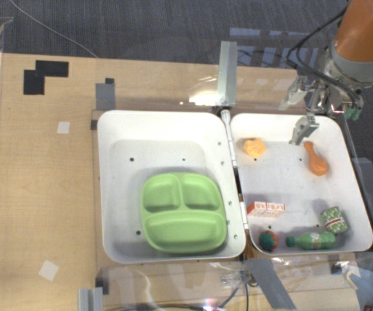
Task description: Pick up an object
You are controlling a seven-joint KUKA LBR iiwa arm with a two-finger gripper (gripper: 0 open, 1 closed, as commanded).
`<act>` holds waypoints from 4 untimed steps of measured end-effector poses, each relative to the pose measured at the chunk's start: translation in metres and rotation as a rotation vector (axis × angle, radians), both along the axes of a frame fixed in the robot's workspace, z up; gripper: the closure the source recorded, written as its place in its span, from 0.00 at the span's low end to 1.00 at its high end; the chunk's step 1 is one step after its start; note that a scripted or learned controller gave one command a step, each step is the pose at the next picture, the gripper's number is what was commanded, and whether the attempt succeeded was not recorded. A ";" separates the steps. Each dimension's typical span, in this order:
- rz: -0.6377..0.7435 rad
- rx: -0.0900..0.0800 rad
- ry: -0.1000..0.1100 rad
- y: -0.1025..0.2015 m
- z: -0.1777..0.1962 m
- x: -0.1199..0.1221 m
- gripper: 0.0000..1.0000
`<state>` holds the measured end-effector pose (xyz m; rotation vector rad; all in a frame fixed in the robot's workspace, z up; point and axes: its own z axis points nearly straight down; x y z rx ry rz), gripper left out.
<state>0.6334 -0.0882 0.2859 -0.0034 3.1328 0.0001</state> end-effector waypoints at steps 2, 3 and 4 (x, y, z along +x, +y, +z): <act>-1.218 0.007 0.005 0.005 -0.168 -0.017 0.00; -1.407 0.009 0.001 -0.015 -0.199 0.030 0.00; -1.396 0.014 -0.010 -0.014 -0.184 0.034 1.00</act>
